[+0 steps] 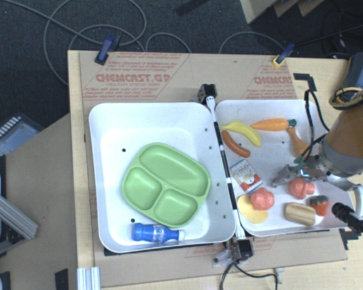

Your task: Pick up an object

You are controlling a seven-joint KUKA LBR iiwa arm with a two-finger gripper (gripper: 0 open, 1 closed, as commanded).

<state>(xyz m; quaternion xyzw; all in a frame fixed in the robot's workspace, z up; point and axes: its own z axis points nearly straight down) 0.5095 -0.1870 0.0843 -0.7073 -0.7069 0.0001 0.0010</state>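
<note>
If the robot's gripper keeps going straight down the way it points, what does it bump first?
Probably the red tomato-like toy right under the gripper, in the right bin. Depth is hard to judge from above, so it may touch the bin floor beside it.

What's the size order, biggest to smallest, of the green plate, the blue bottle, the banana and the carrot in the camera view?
1. green plate
2. blue bottle
3. banana and carrot: they look about alike, so I won't rank them.

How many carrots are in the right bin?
2. One whole carrot lies near the back of the right bin, beside the banana. A short carrot piece sits at the front right. The arm may hide others.
</note>
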